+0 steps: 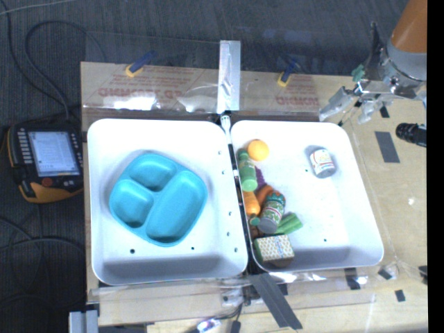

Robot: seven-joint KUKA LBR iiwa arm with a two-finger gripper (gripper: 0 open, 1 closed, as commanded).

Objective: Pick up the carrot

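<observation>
The gripper [345, 107] hangs beyond the right bin's [347, 241] far right corner, fingers spread wide, holding nothing. The carrot [251, 203] lies against that bin's left wall, among clustered items.

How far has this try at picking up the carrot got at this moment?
Nothing looks done yet. The carrot lies in the right bin, packed among other items along its left wall, beside a green bottle and a small jar. The gripper is above the bench beyond the bin's far right corner, with nothing seen in it. Left: reach over, descend, grasp and lift.
</observation>
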